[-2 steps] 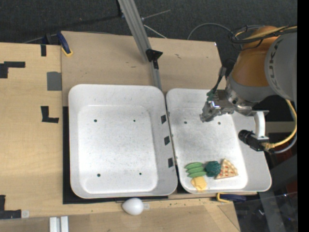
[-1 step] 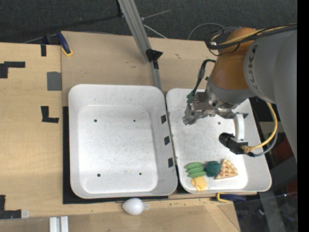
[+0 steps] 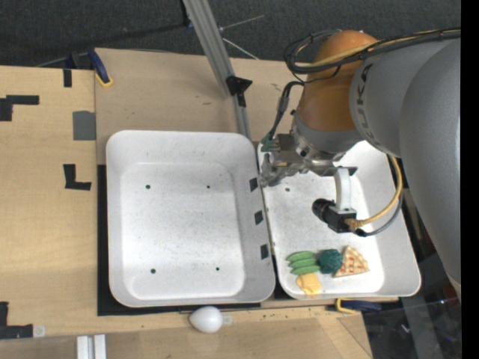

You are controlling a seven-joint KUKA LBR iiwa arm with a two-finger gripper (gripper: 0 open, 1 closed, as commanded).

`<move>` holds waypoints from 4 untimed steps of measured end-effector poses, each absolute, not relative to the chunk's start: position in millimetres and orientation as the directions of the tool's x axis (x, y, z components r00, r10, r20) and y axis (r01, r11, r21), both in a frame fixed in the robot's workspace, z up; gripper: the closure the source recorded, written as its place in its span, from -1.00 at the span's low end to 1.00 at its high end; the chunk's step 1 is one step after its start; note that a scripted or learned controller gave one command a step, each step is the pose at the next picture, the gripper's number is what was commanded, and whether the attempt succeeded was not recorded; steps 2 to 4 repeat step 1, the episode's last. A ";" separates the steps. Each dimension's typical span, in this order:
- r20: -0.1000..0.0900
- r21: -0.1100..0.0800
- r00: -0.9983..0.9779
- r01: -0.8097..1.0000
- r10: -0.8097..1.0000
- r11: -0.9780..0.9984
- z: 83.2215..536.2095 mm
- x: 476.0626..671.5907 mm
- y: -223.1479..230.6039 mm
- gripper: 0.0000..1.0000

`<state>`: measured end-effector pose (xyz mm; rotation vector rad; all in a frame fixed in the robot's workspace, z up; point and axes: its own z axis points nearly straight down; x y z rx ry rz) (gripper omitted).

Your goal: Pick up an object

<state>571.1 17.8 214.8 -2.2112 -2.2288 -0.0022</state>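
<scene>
My gripper [image 3: 274,167] hangs over the far left corner of the right bin [image 3: 397,275], close to the wall between the two bins. No object shows at its tip. Small toy foods lie together at the near end of the right bin: a green pod [image 3: 302,260], a dark green broccoli piece [image 3: 329,259], a pizza slice [image 3: 352,262] and a yellow piece [image 3: 308,283]. They sit well in front of the gripper, apart from it.
The left bin [image 3: 179,215] sits beside the right one. A white egg-shaped object [image 3: 206,319] lies on the bench in front of the left bin. A slanted metal pole [image 3: 217,51] stands behind the bins. The arm's bulk covers the right bin's far right side.
</scene>
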 end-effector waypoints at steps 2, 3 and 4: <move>0.002 -0.001 -0.007 1.000 1.000 0.007 226.3 562.3 63.8 1.00; 0.002 -0.001 -0.007 1.000 1.000 0.007 226.3 562.3 63.8 1.00; 0.002 -0.001 -0.007 1.000 1.000 0.007 226.3 562.3 63.8 1.00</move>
